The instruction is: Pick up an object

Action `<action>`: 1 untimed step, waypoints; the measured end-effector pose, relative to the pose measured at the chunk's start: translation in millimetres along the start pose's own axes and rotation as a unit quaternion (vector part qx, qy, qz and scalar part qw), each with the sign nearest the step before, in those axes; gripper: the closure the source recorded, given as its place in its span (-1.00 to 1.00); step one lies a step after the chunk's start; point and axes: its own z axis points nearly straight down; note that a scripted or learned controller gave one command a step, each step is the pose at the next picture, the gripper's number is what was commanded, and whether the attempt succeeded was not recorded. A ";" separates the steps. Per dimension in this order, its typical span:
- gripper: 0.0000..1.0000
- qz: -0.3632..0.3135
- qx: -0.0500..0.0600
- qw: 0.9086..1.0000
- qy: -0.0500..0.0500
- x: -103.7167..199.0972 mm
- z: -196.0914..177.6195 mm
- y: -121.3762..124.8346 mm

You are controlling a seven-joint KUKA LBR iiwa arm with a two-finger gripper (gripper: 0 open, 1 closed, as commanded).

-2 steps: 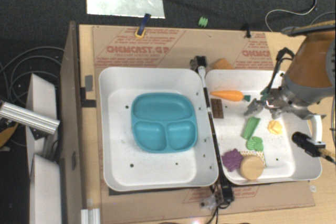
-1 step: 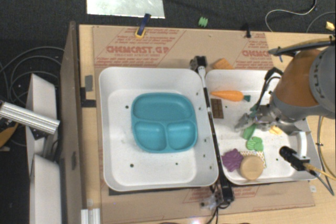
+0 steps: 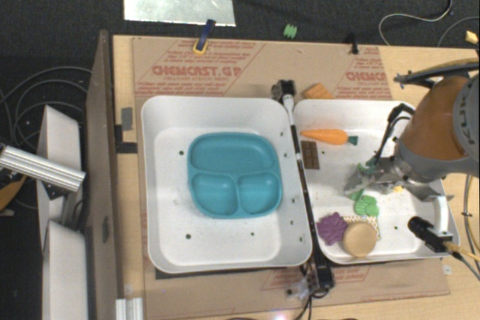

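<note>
- Cardboard-lined bench [image 3: 247, 60], two white bins, teal plate [image 3: 234, 174] alone in the left one.
- Right bin [image 3: 375, 110]: carrot [image 3: 324, 136] at the far wall, purple piece [image 3: 329, 227] and tan round [image 3: 359, 240] nearest.
- Gripper [image 3: 363, 177] low beside green toy [image 3: 365, 204], probably the target; open or closed, impossible to tell.

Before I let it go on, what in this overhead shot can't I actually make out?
- Tool fingers: blurred, the wrist partly covers them; open or shut unclear.
- Green toy under the tool: too small to identify; contact unclear.
- Arm: cut off by the right edge.
- Purple toy and tan round object: touching or merely overlapping, unclear.
</note>
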 end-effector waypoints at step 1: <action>-1.00 0.000 -0.001 1.000 0.000 20.1 -0.3 -34.9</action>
